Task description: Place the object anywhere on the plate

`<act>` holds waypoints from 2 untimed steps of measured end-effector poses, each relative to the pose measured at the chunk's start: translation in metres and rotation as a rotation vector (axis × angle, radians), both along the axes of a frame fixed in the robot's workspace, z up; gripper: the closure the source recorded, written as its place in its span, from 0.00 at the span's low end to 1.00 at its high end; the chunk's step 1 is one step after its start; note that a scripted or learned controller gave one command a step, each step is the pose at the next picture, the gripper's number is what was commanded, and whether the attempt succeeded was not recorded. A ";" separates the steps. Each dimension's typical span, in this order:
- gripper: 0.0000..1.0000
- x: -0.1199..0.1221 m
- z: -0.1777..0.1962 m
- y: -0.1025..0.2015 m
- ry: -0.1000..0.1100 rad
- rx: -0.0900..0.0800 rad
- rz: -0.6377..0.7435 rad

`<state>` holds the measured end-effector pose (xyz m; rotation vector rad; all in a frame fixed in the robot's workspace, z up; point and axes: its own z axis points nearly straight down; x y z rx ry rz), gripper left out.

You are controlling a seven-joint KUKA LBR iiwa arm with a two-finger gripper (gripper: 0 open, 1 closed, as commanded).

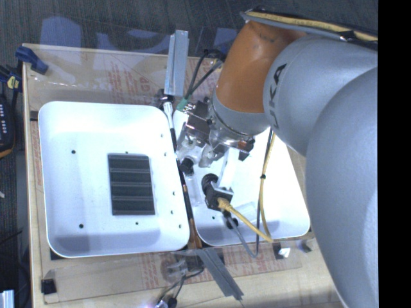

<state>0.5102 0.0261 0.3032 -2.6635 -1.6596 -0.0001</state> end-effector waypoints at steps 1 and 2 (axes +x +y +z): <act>1.00 -0.036 -0.157 0.104 0.008 -0.004 0.002; 1.00 0.031 -0.210 0.084 0.001 0.000 0.185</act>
